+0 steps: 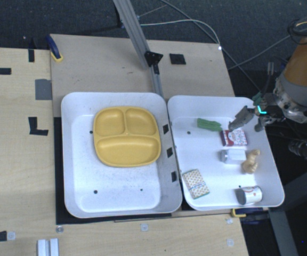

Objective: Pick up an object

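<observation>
An orange band is seen on the grey arm [297,73] above a pale wrist. A dark grey gripper [245,119] is fitted, and a small cyan light is shown beside it.

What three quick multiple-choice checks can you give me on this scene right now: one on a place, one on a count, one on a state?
1. Where does the yellow plate lie?
A. In the left bin
B. In the right bin
C. On the bench outside the bins

2. How many sections does the yellow plate have?
A. Two
B. Three
C. Five

3. How does the gripper stand?
A. Lifting the green object
B. Resting on the plate
C. Above the red and white packet, holding nothing

Answers:
1 A: the plate sits inside the left bin.
2 B: two small sections above one wide one.
3 C: the packet lies flat in the right bin just below the fingertips.
</observation>
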